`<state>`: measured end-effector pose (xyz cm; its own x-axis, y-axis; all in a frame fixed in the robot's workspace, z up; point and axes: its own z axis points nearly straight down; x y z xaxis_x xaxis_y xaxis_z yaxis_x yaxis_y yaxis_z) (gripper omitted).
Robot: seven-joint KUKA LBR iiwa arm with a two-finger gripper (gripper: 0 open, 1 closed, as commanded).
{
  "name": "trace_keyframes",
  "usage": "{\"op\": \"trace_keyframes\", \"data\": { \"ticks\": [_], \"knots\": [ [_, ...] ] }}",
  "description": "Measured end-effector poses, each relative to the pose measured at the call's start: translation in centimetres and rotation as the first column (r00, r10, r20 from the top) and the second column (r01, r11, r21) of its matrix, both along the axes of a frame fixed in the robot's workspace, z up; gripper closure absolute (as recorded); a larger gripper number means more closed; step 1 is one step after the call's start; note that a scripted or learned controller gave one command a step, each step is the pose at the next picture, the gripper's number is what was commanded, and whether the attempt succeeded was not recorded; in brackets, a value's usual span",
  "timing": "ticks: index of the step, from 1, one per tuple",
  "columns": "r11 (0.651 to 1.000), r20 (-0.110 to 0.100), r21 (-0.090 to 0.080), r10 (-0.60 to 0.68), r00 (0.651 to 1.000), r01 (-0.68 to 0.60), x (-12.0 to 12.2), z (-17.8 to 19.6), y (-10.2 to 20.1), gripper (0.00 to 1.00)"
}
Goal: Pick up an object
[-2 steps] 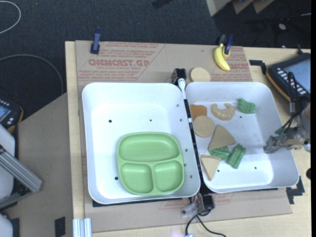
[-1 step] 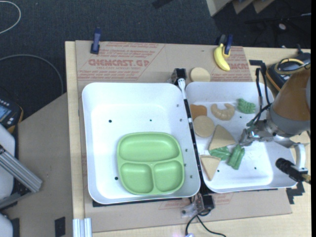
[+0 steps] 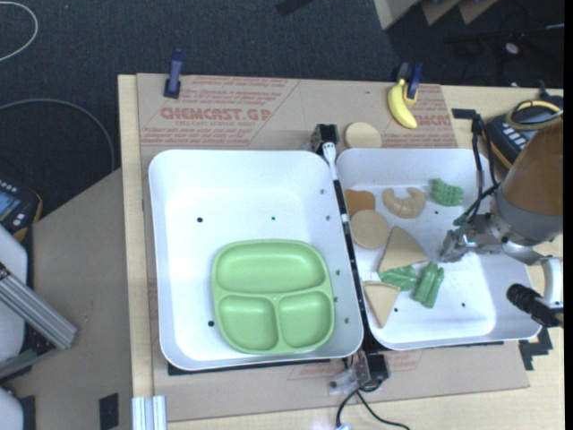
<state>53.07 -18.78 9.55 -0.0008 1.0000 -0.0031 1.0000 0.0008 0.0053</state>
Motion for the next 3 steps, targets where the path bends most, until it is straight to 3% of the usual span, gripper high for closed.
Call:
{"op": "trace_keyframes", "data": {
  "ticks": [1,2,3],
  "knots": [
    [1.000,-0.012,0.008,0.001,1.000,-0.001,-5.4,-1.2,5.8,1.00],
    [1.000,0.005,0.006,0.012,1.000,-0.012,-4.9,9.5,16.2,1.00],
    [1.000,-0.005,0.006,0.007,1.000,-0.007,-5.1,8.9,22.5,1.00]
  ]
}}
